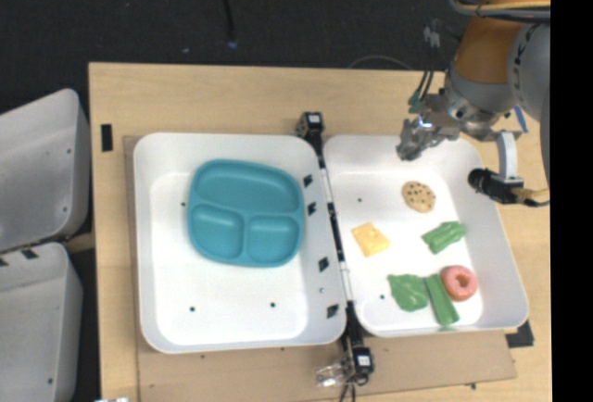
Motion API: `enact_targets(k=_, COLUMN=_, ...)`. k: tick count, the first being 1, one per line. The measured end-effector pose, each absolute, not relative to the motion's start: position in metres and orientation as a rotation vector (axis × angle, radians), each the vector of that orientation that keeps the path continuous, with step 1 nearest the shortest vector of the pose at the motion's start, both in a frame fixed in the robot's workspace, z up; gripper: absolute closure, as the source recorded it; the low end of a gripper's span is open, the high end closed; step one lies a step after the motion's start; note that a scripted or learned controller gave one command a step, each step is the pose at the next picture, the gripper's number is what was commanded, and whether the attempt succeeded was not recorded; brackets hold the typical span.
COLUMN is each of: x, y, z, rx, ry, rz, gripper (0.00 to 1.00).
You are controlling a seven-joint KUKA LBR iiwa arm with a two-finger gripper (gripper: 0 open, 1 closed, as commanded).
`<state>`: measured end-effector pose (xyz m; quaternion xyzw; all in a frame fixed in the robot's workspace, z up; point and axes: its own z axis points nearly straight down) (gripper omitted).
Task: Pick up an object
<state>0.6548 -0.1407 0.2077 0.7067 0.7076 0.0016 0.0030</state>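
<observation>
Gripper [412,143] poised over the far edge of the right bin [505,252]; whether its fingers are spread or pressed together cannot be told. Candidate objects lie loose and mostly apart on the bin floor, giving access from above: cookie [419,196] nearest, cheese wedge [370,239], green pieces [443,235], pink doughnut [458,282]. A teal divided plate [246,212] occupies the left bin [157,298].

Robot lab, arm [491,48], bench [213,94], white bins [153,233]
</observation>
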Motion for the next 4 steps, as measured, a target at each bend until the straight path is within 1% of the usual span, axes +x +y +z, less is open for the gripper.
enact_targets(k=1, x=0.651, y=-0.089, z=0.225, rx=2.214, ry=2.226, rz=0.003, gripper=1.00)
enact_targets(k=2, x=0.641, y=-0.040, z=0.239, rx=2.215, ry=2.230, rz=0.003, gripper=1.00)
enact_targets(k=4, x=0.638, y=0.060, z=0.254, rx=2.214, ry=2.228, rz=0.003, gripper=1.00)
